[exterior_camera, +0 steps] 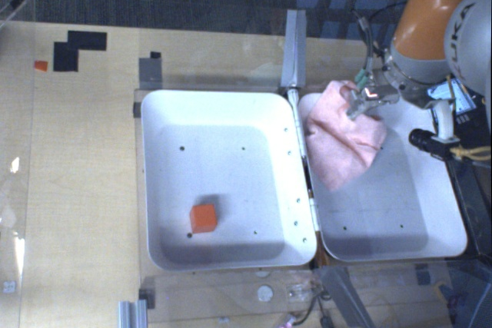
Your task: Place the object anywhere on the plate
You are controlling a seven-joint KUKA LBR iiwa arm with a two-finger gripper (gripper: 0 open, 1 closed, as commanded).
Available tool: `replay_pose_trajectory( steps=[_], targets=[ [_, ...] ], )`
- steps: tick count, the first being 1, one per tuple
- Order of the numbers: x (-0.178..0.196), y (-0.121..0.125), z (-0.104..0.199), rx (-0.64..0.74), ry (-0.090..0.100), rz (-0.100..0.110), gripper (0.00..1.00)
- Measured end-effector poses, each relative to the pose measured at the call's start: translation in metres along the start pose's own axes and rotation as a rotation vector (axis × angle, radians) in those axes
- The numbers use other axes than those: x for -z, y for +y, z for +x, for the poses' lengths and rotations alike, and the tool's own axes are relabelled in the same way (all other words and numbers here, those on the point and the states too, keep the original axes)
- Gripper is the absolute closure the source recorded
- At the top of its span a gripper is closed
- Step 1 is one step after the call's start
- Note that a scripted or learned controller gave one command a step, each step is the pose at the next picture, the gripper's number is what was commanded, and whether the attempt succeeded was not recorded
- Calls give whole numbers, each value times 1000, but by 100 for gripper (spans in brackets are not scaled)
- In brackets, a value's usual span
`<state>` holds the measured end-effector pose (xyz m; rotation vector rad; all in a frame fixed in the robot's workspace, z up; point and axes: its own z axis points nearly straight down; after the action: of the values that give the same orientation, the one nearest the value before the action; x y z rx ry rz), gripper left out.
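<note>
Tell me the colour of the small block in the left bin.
Orange block, seen in the camera view.

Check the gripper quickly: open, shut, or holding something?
Gripper: sits on the pink cloth in the right bin; open or shut cannot be told.

Two shallow white bins sit side by side on a pale wooden bench [77, 188]. The left bin [165, 165] and the right bin [438, 238] meet along a grey metal rail [293, 50]. Black L-shaped tape [75, 48] lies near the bench's far left, with a small orange marker [41, 66] just beside it. A small black block [155, 55] stands behind the left bin.
</note>
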<state>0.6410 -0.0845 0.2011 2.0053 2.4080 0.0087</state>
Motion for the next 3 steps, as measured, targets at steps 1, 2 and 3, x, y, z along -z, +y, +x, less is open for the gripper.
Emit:
replay_pose_trajectory(
  steps=[1, 2, 3],
  targets=[
    [25, 3, 1, 7, 0, 0, 100],
    [28, -21, 45, 411, 2, 2, 100],
    [34, -42, 95, 811, 2, 0, 100]
  ],
)
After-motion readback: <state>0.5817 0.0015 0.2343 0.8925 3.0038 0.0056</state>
